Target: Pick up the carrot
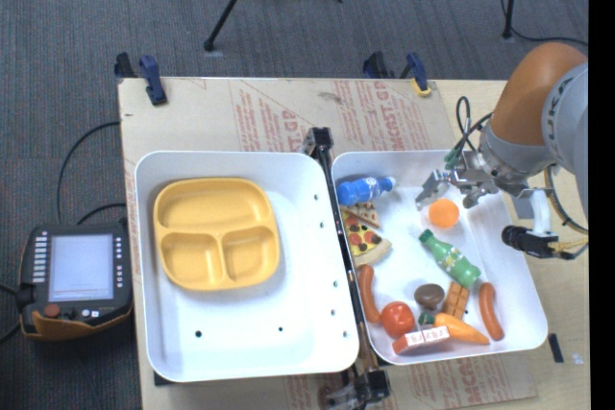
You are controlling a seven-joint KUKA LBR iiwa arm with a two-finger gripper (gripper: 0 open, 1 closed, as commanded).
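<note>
Arm's fingers (448, 183) above orange ball (443, 213) — carrot (463, 330) well apart.

Yellow divided plate (217, 233) in the left bin (163, 341), blue bottle (364, 189), pizza slice (363, 236), orange ball (443, 213), green bottle (450, 258), tomato (396, 318), sausages in the right bin (519, 269), teach pendant (74, 279) on the floor

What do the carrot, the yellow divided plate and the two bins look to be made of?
Carrot: probably moulded plastic toy food, with a smooth, evenly orange skin. Yellow divided plate: likely plastic, one uniform colour, rounded moulded ridges between compartments, slight sheen. Left bin and right bin: seemingly thin formed plastic, glossy white with rounded corners and rolled rims.
</note>
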